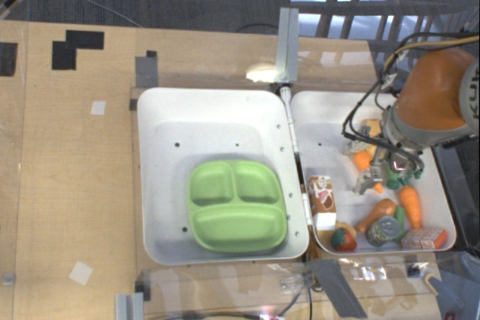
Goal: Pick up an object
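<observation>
Toy food is what we have to choose from, and it all lies in the right bin point(315, 116), crowded into its near half where the arm point(435, 90) can come down from the right. The tool point(380, 174) hangs low over that pile, above a green piece and just left of the carrot point(410, 206). Its metal parts merge with the toys beneath, so we cannot tell how wide it stands, and we see nothing clearly held in it.

Along the bin's left wall a small carton point(321, 200) lies flat, a boxy shape with printed faces. Beside its near end sits a strawberry point(344, 238), rounded and glossy. A brown drumstick point(375, 213) slants toward a round tin point(384, 231), which looks like smooth metal and, we judge, would be hard to pinch from above. A pink packet point(421, 238) rests in the near right corner. An orange piece point(362, 160) lies just beyond the tool.

The left bin point(165, 131) carries a green divided plate point(238, 206), matte plastic with three compartments, placed well apart from the toys. Both bins sit on the pale wooden worktop point(67, 183).
</observation>
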### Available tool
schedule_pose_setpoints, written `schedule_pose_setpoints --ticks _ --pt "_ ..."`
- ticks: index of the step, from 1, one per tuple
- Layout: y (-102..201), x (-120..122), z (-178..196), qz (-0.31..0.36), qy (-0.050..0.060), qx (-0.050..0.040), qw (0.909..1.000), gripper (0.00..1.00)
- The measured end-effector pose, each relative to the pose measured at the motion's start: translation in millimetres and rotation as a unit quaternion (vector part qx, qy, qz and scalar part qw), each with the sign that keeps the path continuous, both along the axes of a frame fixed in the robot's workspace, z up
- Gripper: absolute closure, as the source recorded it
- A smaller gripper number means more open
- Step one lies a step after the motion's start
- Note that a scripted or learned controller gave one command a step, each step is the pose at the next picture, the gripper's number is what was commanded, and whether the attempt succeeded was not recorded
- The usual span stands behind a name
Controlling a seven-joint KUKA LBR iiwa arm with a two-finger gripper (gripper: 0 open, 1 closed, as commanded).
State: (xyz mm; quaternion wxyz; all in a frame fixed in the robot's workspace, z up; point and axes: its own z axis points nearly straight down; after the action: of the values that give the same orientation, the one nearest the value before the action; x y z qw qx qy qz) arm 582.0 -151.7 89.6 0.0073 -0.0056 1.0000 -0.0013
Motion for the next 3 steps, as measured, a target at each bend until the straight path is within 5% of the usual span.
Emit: schedule_pose_setpoints --ticks 1,2,3 --pt "1.5 5.5 15.6 0.002 -0.009 -0.001 1.0 1.0" --pt "0.0 8.3 134.7 0.077 -0.003 -0.002 0.997 1.0" --pt "0.7 6.2 129.5 0.077 0.002 -0.0001 0.9971 0.0"
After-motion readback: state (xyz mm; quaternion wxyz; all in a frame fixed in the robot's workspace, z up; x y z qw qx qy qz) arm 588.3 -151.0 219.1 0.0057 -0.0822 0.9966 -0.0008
